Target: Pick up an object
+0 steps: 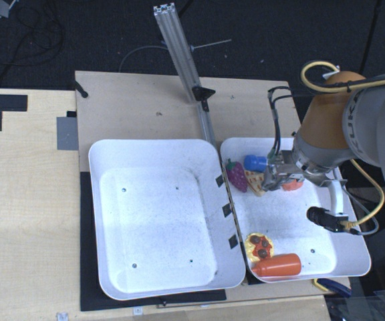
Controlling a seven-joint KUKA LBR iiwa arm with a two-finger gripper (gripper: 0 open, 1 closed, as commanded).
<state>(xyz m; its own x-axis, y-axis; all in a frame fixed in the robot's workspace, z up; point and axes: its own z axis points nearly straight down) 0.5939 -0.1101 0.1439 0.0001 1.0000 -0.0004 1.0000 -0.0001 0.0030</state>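
The gripper [273, 181] sits low at the right bin's [353, 263] far edge, among a blue toy [253, 162], purple grapes [237, 176] and a yellow piece [254, 178] just to its left; I cannot tell its grip state.

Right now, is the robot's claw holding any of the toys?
It cannot be told. The gripper is down among the toys at the back of the right bin, beside the blue toy and the purple grapes.
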